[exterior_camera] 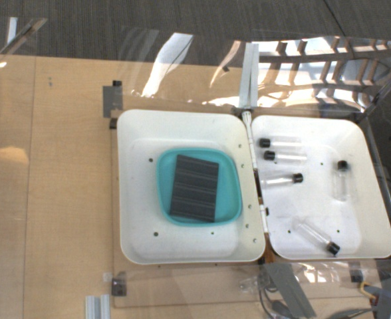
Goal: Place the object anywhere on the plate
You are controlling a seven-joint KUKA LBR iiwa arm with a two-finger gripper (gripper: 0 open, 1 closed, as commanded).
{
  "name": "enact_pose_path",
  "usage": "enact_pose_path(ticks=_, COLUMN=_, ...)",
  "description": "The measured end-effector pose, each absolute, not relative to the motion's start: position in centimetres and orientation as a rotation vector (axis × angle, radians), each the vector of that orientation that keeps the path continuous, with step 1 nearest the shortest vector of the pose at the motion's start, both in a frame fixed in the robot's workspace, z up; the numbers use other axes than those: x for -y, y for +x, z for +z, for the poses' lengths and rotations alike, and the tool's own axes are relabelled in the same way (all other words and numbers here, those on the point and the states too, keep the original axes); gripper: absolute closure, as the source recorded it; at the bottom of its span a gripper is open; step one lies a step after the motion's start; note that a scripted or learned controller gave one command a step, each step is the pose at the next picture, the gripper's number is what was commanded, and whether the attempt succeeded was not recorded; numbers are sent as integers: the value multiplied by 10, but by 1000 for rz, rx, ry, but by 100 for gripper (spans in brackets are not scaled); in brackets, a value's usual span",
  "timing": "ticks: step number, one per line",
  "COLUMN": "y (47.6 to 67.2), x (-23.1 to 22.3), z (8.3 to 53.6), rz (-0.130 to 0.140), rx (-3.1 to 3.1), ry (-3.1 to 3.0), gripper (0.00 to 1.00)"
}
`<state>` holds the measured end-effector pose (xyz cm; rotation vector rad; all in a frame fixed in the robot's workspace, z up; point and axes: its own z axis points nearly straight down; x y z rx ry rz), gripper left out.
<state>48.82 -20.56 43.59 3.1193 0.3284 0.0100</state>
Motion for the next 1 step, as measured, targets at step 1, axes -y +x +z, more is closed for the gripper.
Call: enact_pose_path(ticks=1, y=488, x=206, z=436, rz=10, rx=-329, ry=3119, gripper=0)
